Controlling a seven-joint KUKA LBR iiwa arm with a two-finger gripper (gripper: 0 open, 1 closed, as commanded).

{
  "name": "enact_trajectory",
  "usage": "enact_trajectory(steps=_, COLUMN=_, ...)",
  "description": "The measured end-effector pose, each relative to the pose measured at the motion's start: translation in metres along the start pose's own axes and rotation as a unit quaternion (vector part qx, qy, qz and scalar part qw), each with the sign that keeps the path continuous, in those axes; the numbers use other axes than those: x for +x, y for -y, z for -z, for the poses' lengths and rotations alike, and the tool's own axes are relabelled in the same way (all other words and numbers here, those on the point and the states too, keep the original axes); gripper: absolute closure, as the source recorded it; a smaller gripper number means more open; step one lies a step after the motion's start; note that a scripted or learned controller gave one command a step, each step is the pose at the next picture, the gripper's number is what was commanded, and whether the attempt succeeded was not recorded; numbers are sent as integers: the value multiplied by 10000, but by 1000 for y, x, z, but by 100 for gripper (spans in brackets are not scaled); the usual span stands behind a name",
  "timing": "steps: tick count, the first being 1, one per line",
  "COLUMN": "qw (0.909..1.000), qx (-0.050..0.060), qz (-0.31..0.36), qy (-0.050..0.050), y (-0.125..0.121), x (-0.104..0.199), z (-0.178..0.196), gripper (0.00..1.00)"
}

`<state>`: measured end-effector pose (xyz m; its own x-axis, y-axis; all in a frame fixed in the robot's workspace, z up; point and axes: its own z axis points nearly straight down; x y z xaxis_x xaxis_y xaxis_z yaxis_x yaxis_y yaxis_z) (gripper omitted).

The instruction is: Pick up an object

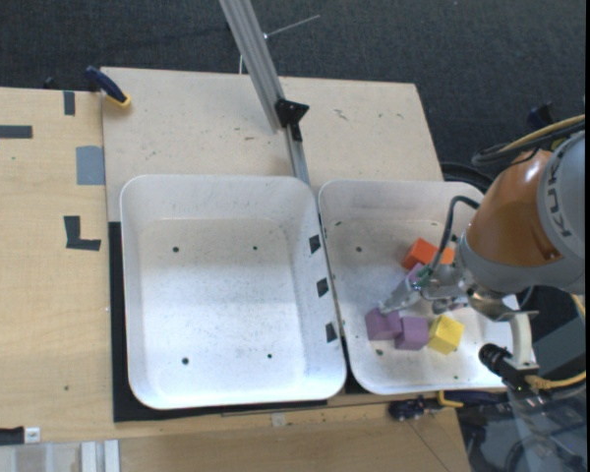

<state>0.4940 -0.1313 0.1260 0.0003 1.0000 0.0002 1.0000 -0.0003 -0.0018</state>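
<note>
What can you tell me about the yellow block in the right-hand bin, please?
The yellow block is a small, cube-like piece with a matte, foam-like look, lying slightly tilted on the floor of the right bin, near its front right corner. It sits next to the purple blocks on its left, apparently touching the nearer one. The gripper is just above and left of it in the view, not on it.

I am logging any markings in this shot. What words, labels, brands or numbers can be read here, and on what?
No text reads in full.
"KU": partial pale letters, cut off at the frame edge, on the grey arm above its orange band.
Black patches on the wall between the bins: plain marks, no lettering.
Purple blocks, yellow block, orange block: unmarked.
</note>
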Motion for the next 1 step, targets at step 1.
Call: enact_trajectory(steps=1, qw=10000, qx=-4, qz=11, qy=-3, y=0, x=0, z=12, gripper=100)
